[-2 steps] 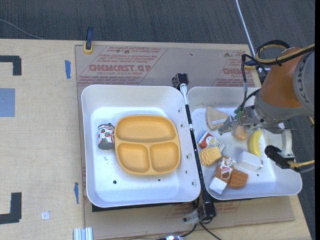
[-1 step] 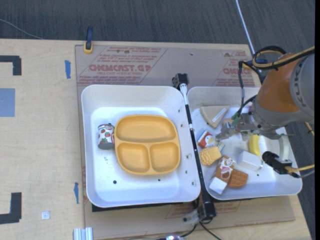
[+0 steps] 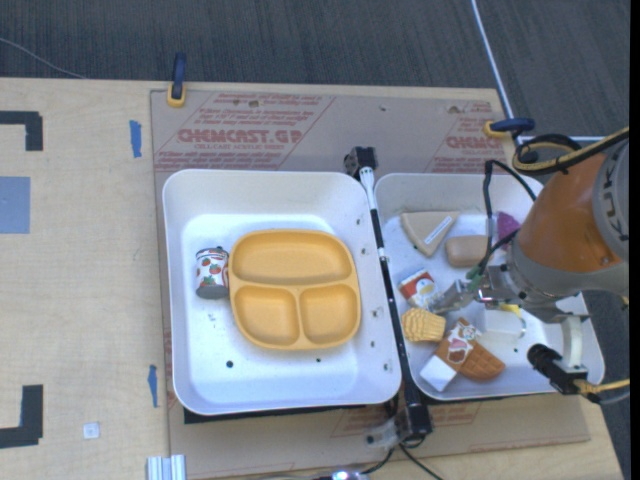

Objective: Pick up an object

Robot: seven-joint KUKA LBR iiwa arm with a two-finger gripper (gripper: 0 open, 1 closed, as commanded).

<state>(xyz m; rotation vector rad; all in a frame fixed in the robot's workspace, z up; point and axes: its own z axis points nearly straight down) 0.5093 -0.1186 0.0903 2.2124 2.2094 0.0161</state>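
My gripper [image 3: 462, 294] hangs low over the middle of the right bin [image 3: 590, 353], below the arm's orange band [image 3: 560, 223]. Around it lie several small items. A red-and-white packet [image 3: 418, 288] sits just to its left, and a yellow waffle piece [image 3: 424, 325] lies in front of that. A brown pastry [image 3: 480, 362] with a red-and-white item [image 3: 459, 340] on it is near the front, beside a white cube [image 3: 438, 373]. A beige wedge [image 3: 428, 230] and a tan lump [image 3: 465, 250] lie at the back. Nothing shows between the gripper's tips.
The left bin [image 3: 190, 368] holds a yellow divided plate [image 3: 295, 288] with a small printed can [image 3: 211, 271] beside it on the left. A purple item [image 3: 507, 225] peeks out behind the arm. Cables run along the right bin's far and right sides.
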